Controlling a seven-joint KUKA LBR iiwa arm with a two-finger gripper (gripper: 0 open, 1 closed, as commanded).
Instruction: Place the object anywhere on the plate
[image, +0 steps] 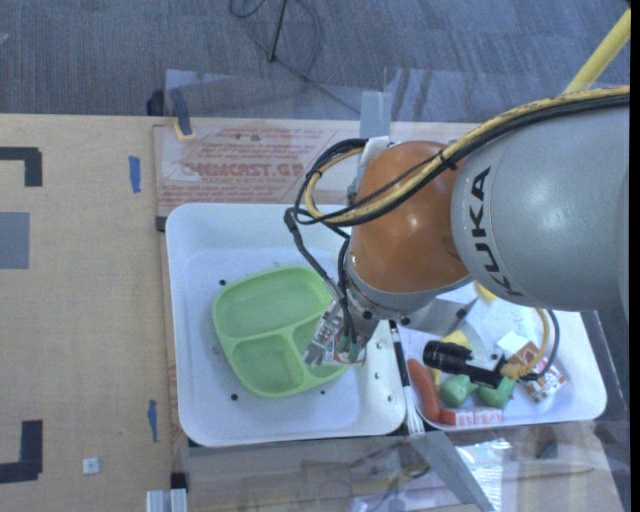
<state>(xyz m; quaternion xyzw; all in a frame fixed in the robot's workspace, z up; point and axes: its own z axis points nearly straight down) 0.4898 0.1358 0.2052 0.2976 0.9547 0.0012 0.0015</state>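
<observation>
The gripper (335, 340) hung over the right rim of the green divided plate (268, 325), its grip state impossible to tell, with the toy food (470, 385) lying well to its right.

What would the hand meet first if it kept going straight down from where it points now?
Probably the right edge of the green plate: the hand hangs over it, though the height between them is unclear.

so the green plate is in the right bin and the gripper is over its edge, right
Not quite: the camera view shows the green plate in the left bin, not the right one. The rest holds: the gripper is over the plate's right edge.
</observation>
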